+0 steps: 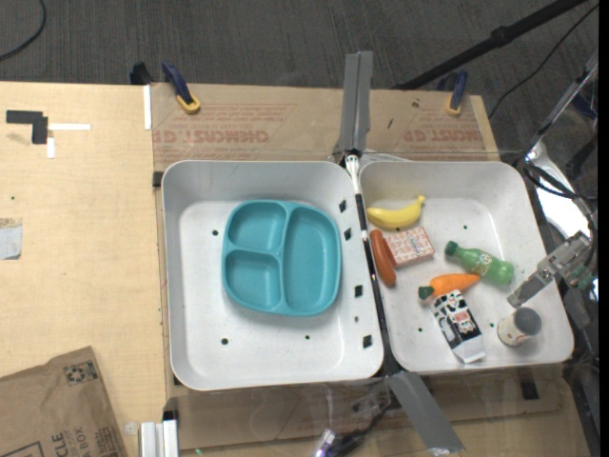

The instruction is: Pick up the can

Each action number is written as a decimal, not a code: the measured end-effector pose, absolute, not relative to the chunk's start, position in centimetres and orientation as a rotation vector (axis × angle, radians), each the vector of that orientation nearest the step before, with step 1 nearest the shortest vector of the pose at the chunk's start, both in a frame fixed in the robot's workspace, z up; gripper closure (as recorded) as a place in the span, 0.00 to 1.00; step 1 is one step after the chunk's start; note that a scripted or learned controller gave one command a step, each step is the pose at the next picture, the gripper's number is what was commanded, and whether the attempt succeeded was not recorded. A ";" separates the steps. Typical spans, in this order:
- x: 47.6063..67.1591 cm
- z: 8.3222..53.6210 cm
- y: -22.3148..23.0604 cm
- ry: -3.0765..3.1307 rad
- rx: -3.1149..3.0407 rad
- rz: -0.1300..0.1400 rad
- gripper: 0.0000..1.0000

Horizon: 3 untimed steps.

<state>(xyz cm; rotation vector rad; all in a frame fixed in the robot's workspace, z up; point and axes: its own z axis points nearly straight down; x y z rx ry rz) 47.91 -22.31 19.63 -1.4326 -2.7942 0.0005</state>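
Observation:
The can (520, 327) stands upright in the near right corner of the right bin (447, 174). I see its round, pale top from above. My gripper (535, 287) reaches in from the right edge at a slant. Its tip hangs just above and beyond the can, close to the can's far side. Nothing shows in its grasp. The rest of the arm runs off past the right edge.
The right bin also holds a banana (396, 213), a red sausage (383, 257), a pink box (410, 247), a green bottle (481, 263), a carrot (449, 285) and a white carton (459, 326) left of the can. A teal divided plate (283, 257) lies in the left bin (181, 284).

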 end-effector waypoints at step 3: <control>47.7 10.9 -22.2 -2.593 -1.762 0.002 0.00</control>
